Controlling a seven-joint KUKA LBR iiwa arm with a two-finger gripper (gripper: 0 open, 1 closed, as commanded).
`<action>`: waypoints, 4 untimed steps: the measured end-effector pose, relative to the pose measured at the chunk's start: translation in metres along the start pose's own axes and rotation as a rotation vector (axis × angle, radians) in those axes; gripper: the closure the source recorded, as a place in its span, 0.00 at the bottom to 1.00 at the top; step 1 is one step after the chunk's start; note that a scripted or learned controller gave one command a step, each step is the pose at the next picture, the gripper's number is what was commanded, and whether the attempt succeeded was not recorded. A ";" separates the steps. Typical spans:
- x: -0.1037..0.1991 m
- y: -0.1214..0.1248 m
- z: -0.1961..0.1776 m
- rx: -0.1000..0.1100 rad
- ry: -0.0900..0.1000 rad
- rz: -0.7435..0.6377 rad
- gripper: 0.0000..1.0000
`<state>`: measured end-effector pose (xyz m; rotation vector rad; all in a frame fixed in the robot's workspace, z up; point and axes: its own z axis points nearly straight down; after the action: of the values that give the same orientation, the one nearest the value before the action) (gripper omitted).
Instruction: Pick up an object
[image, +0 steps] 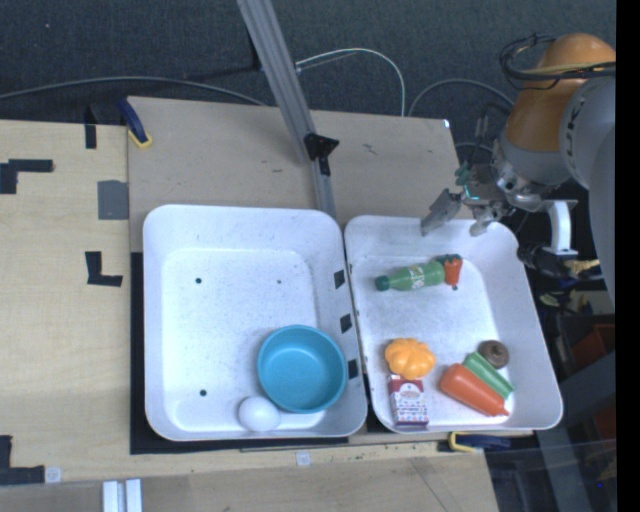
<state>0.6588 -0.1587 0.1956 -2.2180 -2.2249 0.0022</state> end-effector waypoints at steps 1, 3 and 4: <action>0.000 0.000 0.000 0.000 0.000 0.000 0.00; 0.011 0.003 0.110 0.002 -0.001 0.000 0.00; 0.011 0.003 0.097 0.001 -0.001 -0.002 1.00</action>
<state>0.6621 -0.1477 0.0986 -2.2167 -2.2271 0.0044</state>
